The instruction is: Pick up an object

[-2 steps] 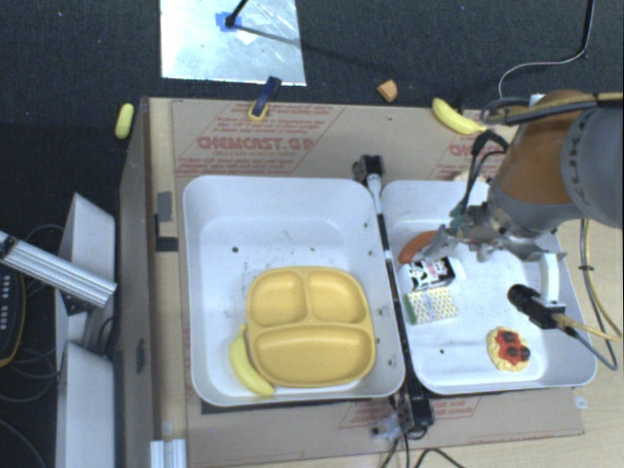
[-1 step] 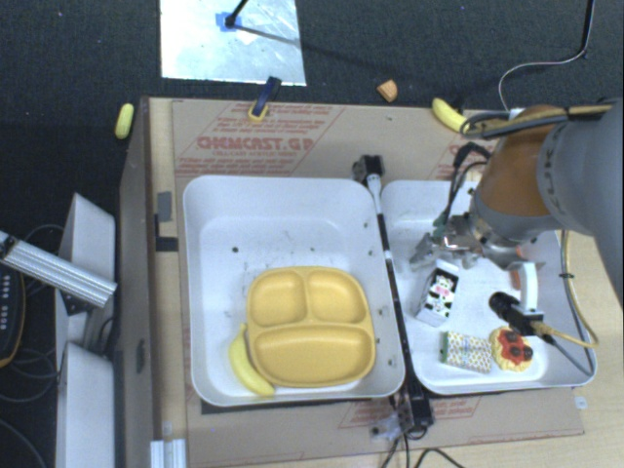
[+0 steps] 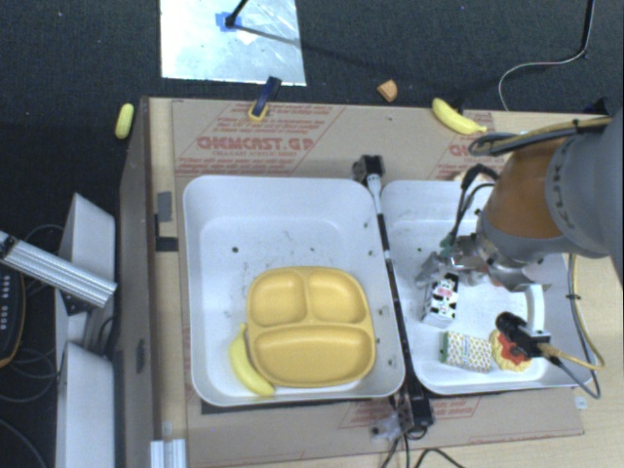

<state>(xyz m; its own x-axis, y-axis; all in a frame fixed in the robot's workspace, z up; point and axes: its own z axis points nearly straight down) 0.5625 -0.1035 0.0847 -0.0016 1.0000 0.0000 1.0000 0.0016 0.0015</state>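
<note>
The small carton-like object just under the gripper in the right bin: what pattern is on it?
White with black patches, cow-like; seen in the camera view.

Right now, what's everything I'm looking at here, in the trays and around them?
White bins: two, side by side on the bench.
Divided plate: one, yellow, three compartments, left bin.
Banana: one, yellow, left bin, tucked against the plate's lower left edge.
Cow-patterned toy: one, black and white, right bin.
Patterned block: one, pale with speckles, right bin near the front.
Red and yellow toy: one, right bin's front corner.
Second banana: one, yellow, on the cardboard behind the right bin.
Small yellow piece: one, off the bench's left back corner.
Arm: one, grey with orange band, over the right bin.
Gripper: one, just above the cow-patterned toy.
</note>
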